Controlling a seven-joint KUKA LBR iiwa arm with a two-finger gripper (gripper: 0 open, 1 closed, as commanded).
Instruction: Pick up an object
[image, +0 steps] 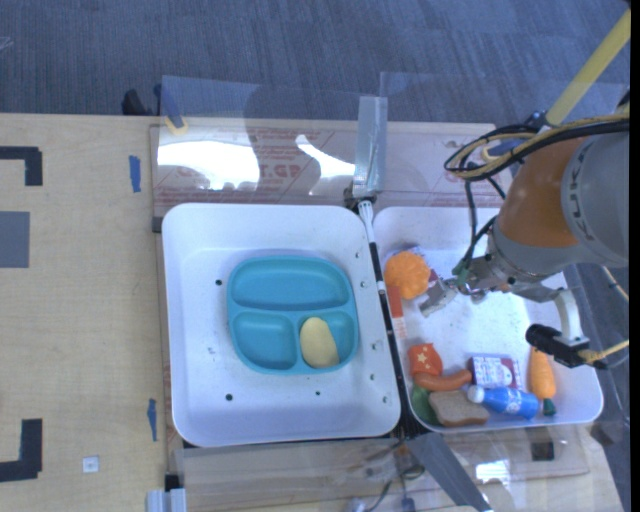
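Grey arm (590, 200) overhead, tool (436, 297) (grip unclear) just beside orange fruit (407, 272).

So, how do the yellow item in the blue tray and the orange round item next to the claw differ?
The yellow item is pale yellow and egg-shaped; the orange item is bright orange and rounder. The yellow item lies in a lower compartment of the blue tray in the left bin; the orange item lies on the floor of the right bin, just left of the claw. Both look like toy food and lie free.
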